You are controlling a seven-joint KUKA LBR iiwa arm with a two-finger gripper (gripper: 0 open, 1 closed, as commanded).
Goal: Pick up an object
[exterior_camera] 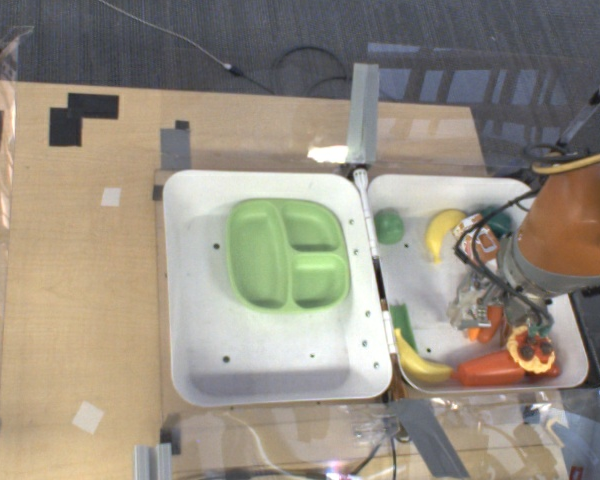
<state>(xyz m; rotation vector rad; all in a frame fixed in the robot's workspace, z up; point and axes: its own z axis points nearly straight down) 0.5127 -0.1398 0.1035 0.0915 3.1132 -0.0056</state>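
**On the counter: two white bins, one arm**

Camera view. No brand, label or legible writing on any item.

- Left bin (190, 268): green divided plate (285, 256), three compartments, long axis roughly top to bottom.
- Right bin (420, 193): green ball (388, 226) near the divider; yellow banana (441, 232) curved, upright; second banana (418, 362) along the lower-left corner; orange-red pepper (491, 370) lying left-right; red-and-yellow item (533, 352).
- Gripper (477, 313) low over the right bin's middle; whether released or clenched cannot be told.
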